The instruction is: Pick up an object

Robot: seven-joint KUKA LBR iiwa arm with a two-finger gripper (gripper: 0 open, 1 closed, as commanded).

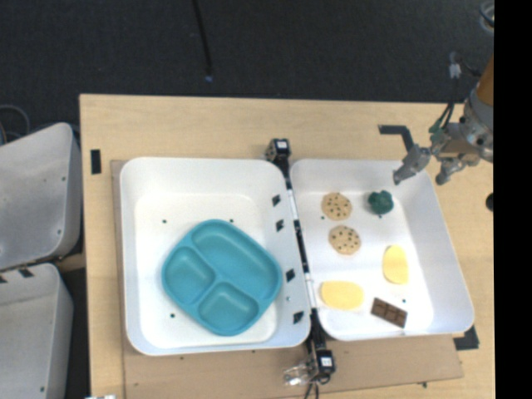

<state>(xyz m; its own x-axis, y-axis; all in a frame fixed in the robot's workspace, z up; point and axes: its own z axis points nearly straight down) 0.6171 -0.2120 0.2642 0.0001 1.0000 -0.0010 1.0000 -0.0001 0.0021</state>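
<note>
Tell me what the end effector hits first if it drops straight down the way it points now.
Probably the back right rim of the right bin, or bare floor just inside it. The end effector hangs there; the green lump lies off to its left. Depth is unclear.

Light wooden bench [100, 248] on dark carpeted floor [249, 32], grey-white chair [33, 198] at left.

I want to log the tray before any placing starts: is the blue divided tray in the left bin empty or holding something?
Empty. The blue tray lies flat in the left bin, all three compartments showing bare blue.
</note>
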